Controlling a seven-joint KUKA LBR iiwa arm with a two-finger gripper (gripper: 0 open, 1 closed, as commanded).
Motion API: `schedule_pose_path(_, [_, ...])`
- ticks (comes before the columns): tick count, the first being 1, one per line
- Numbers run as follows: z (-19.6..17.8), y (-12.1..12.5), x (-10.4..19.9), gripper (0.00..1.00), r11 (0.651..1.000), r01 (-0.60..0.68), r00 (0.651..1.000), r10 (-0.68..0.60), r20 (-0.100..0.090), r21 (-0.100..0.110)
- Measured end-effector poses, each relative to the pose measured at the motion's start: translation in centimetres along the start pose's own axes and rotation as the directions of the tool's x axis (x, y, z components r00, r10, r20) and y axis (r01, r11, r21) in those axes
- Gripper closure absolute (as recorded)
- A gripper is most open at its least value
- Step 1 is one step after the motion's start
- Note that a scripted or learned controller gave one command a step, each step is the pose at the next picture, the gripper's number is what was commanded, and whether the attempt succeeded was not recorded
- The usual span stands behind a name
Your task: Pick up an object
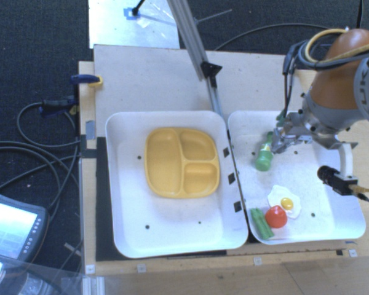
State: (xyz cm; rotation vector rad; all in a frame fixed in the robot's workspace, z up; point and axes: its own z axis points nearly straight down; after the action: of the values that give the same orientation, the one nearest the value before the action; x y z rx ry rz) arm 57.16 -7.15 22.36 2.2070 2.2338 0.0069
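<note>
- Two shallow white bins sit side by side on the bench: the left bin [120, 183] and the right bin [344, 214].
- Arm [344, 72]: grey with an orange band, reaching in from the right over the right bin's upper part.
- Gripper [281, 141]: low over the right bin, at its upper left; how far its fingers are parted cannot be told, and nothing is plainly seen between them.
- Green bottle [264, 155]: lies tilted in the right bin, its upper end just beside or touching the gripper, its body extending down and to the left of it.
- Fried egg toy [285, 201]: lower in the same bin, well apart from the gripper.
- Red tomato [275, 217] and green pod [260, 222]: near the bin's lower left corner, beside each other.
- Yellow divided plate [182, 163]: in the left bin.
</note>
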Motion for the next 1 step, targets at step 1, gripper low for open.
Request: schedule_pose_path(1, [0.75,1.96,4.62,1.00,1.000,-0.001,1.000,0.001,0.000,0.001])
